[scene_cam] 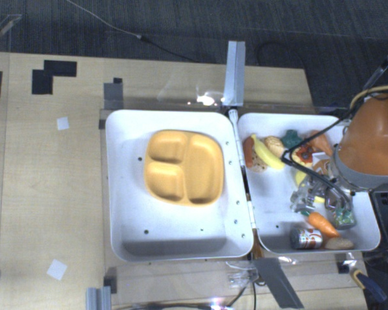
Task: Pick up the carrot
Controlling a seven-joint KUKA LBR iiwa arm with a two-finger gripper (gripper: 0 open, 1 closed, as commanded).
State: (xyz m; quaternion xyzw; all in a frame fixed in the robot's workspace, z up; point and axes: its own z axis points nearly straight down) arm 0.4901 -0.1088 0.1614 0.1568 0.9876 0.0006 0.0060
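The carrot [323,223] is a small orange piece lying in the near part of the right bin [271,205], just above a can [307,239]. My gripper [308,199] hangs low over this bin, directly beyond the carrot and slightly left of it. The arm's orange band [375,137] covers the bin's right side. Nothing shows as held by the gripper.
A banana [269,152], a red-brown piece [249,151], a dark green item [291,136] and a red-orange item [307,152] crowd the right bin's far end. A green item [345,218] lies right of the carrot. A yellow divided plate [184,166] sits in the left bin [126,192].
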